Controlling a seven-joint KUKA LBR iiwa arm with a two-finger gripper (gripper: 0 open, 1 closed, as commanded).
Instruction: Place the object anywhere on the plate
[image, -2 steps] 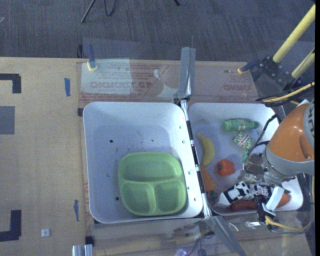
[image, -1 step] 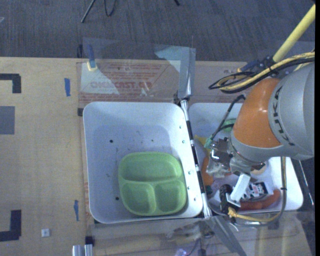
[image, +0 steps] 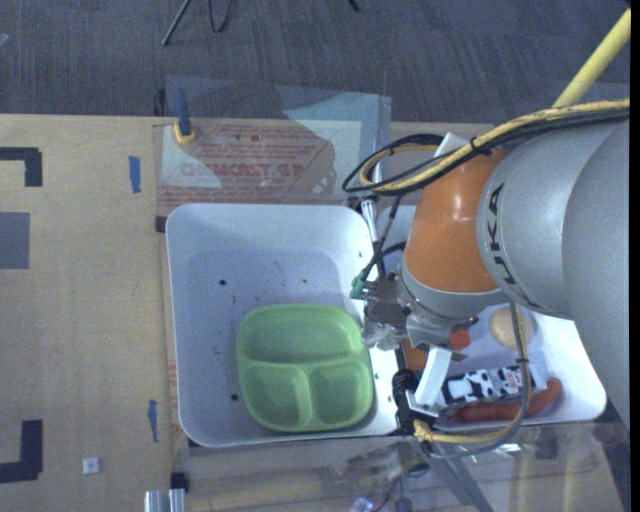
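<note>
reaching from right, arm (image: 500, 230) bent over right bin (image: 580, 360), beside green plate (image: 300, 365)

Colours across the bench and both bins

The divided plate (image: 303, 368) is pale green and sits in a white bin (image: 200, 250) whose floor shows a few dark specks. The arm (image: 560, 220) is grey with an orange band (image: 455, 235), trailed by yellow and black cables (image: 530, 118). In the right-hand white bin (image: 590, 385) lie a black-and-white cow-patterned object (image: 487, 384), a reddish-brown sausage-like piece (image: 500, 406) and a tan round item (image: 503, 326). The bench (image: 80, 300) is light wood-coloured with black corner marks and blue tape strips.
</note>
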